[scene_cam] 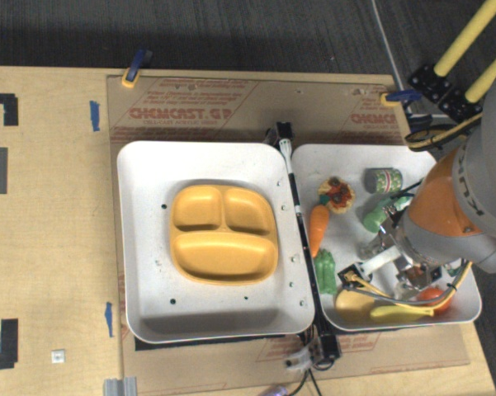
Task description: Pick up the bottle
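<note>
Leftmost, you have the left bin (140, 221) holding just a yellow divided plate (224, 231), sat square in the middle. It has no part in this job, so leave that side alone.

Past the divider, the right bin (314, 159) is crowded. Along its left wall: an orange carrot (317, 225) lying lengthwise, a green vegetable-like piece (324, 271) just below it. Both look shoved against the wall, clear of the working area.

Upper middle of that bin: a small red-and-yellow toy (337, 194), then a green can (384, 179) on its side near the top wall.

Just below the can is a green piece, which you should take as the bottle (374, 215). That is a judgement, since its right end is hidden behind the wrist. It lies tilted, not upright, so a grasp across its body suits better than one at the neck.

Gripper (389, 264) is low in the bin, just below and to the right of the bottle, near it. You cannot tell from this angle whether it is open or closed, and nothing is seen held in it.

Lower edge: a yellow banana-like piece (371, 304) under the gripper, something red (437, 295) beside it. Crowding here risks a wrong catch.

Far right: the arm (446, 213) with its orange band leans in over the bin, masking that corner
</note>
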Motion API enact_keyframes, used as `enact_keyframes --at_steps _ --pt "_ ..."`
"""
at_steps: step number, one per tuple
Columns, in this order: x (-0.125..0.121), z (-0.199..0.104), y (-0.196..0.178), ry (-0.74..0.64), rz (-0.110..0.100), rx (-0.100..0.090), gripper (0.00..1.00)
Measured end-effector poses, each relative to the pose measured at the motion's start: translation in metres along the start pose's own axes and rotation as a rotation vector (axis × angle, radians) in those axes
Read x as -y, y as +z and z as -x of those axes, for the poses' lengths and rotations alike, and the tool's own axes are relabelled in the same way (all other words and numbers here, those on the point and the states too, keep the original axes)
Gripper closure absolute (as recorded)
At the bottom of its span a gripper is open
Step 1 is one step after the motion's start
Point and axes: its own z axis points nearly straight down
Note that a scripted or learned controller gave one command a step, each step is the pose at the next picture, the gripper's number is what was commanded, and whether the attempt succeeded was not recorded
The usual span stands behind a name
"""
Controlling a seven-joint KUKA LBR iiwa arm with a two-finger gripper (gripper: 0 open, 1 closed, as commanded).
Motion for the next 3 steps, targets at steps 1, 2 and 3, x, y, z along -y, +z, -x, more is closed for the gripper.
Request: enact_keyframes --at_steps 1,2,3 --pt "0.0 0.0 0.0 0.0 0.0 0.0 0.0" --pt "0.0 0.0 0.0 0.0 0.0 0.0 0.0" --pt "-0.017 -0.036 0.002 0.182 -0.006 0.013 0.0"
